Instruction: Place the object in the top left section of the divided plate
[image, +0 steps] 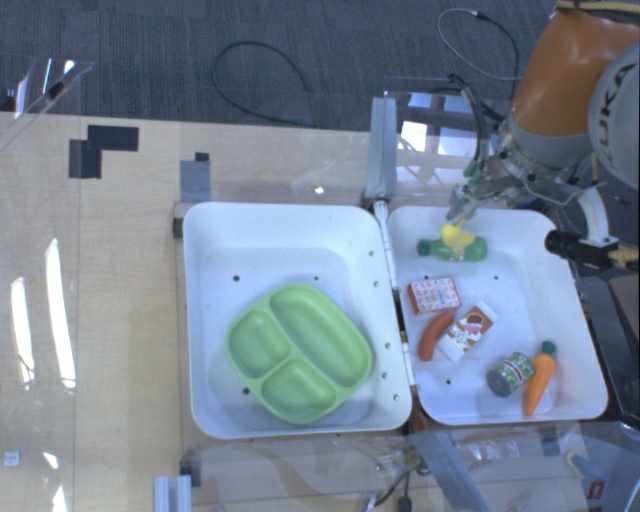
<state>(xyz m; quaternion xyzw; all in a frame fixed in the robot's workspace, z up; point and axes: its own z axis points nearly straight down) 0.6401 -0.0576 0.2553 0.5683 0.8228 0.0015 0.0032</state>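
Hand sits at the upper edge of the right bin, just above the green-and-yellow toy bottle, likely lined up for a pick; can't tell if it's open or closed. Green divided plate waits in the left bin, so the carry goes leftward across the divider.

Colour and pattern inventory: bins, plate, food items, arm.

Both bins are plain white; the tabletop is pale wood with black square marks. Divided plate, well to the left of the pincer: uniform light green. Directly below the pincer: a green bottle with a yellow part. Further below: a box in a red-and-white pattern, a red-orange sausage, a white carton with red print. Below and right: a grey can with a green label, an orange carrot with a green top. Arm: orange band, grey housing.
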